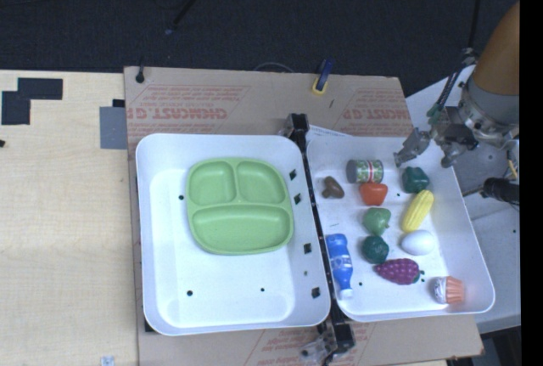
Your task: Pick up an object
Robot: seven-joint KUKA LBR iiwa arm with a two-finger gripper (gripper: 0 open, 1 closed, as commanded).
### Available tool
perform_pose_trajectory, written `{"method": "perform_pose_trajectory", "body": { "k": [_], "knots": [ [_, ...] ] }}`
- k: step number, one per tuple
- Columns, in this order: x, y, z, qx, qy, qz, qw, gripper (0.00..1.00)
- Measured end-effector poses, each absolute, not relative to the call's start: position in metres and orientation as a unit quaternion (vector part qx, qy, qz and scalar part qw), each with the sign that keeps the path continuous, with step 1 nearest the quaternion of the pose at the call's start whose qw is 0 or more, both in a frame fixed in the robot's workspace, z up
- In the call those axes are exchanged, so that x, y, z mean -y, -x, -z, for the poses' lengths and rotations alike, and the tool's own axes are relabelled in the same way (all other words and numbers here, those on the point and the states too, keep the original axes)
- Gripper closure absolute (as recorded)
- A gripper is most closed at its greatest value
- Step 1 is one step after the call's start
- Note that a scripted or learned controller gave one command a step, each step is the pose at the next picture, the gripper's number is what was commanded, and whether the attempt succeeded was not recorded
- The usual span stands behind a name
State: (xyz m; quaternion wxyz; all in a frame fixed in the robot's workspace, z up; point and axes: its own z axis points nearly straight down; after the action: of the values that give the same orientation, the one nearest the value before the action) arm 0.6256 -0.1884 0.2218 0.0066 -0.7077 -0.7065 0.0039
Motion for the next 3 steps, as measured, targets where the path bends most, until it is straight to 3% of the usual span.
{"method": "perform_pose_trajectory", "body": {
  "k": [1, 2, 3],
  "knots": [
    [0.189, -0.628, -0.231, 0.707, 0.707, 0.0, 0.0, 0.0],
    [0.19, -0.636, -0.183, 0.708, 0.706, -0.0011, 0.002, 0.0],
    [0.181, -0.631, -0.121, 0.709, 0.705, -0.0014, 0.003, 0.0]
  ]
}}
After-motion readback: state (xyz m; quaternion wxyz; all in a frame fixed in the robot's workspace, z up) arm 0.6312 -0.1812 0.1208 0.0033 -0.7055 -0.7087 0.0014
